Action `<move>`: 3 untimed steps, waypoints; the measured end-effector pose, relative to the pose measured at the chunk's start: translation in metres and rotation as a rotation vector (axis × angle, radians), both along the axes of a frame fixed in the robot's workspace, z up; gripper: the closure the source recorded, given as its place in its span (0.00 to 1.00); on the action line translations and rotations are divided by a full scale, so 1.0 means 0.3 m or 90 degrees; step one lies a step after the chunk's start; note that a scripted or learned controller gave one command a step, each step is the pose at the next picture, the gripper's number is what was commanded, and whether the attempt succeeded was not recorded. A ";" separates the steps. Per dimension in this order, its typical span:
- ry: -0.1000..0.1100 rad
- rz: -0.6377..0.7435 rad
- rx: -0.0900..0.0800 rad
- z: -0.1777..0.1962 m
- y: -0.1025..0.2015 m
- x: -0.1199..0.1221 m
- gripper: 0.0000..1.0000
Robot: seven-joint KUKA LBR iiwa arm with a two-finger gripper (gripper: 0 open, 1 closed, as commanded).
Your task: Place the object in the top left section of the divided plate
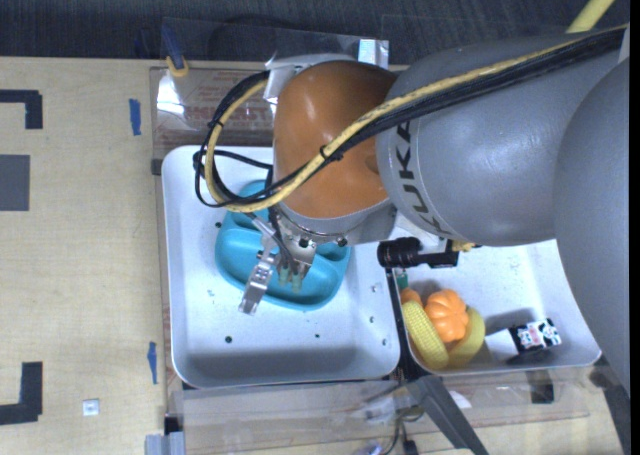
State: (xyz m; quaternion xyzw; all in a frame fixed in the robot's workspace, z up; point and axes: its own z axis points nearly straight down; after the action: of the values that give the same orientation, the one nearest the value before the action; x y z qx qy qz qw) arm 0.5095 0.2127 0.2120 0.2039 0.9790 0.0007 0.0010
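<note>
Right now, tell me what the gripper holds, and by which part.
Cannot be told. The gripper hangs over the blue divided plate in the left bin, and no object shows clearly between its fingers.

Grey arm [500, 133] (orange band); yellow cable [420, 98]

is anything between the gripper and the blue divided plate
Nothing visible does. The gripper hangs directly over the blue divided plate in the left bin; the arm hides the plate's upper part.

- Arm [500, 153]: black capital letters "KU" read on the grey casing beside the orange band; the rest of the word is cut off.
- Small black-and-white object [535, 336] in the right bin: markings too small to read.
</note>
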 end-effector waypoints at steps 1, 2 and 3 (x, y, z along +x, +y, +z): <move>-0.010 -0.048 0.004 -0.401 0.024 -0.061 0.00; -0.009 -0.047 0.006 -0.368 0.033 -0.060 1.00; -0.009 -0.320 0.011 -0.387 0.057 -0.079 1.00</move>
State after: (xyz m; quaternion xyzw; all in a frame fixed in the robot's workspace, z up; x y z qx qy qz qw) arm 0.4857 0.2299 0.0959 0.4409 0.8975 0.0103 0.0062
